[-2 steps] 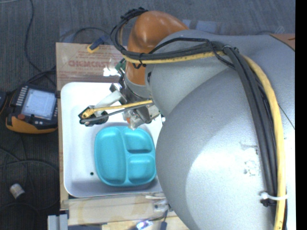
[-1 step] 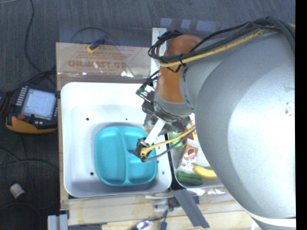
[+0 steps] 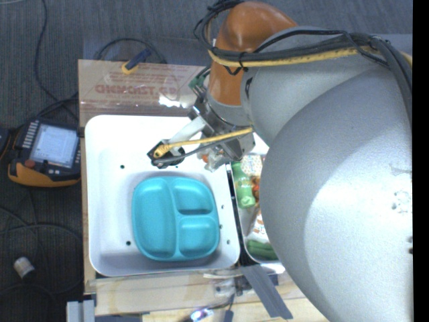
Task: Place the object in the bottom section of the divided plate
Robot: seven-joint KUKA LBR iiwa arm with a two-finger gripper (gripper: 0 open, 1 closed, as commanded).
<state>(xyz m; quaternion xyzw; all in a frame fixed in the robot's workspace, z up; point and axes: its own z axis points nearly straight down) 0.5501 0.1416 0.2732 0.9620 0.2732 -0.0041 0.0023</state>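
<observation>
Object (image 3: pixel 242 192) (kind unclear) in right bin (image 3: pixel 236 180), mostly behind arm (image 3: pixel 335 180).

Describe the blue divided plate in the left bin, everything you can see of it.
The divided plate is turquoise, looks like smooth plastic, and is a rounded rectangle with raised ridges splitting it into three sections: one large on the left and two smaller stacked on the right. It lies flat and upright on the floor of the left white bin, towards the front. All three sections look bare. The claw hangs beyond its far edge, apart from it.
</observation>
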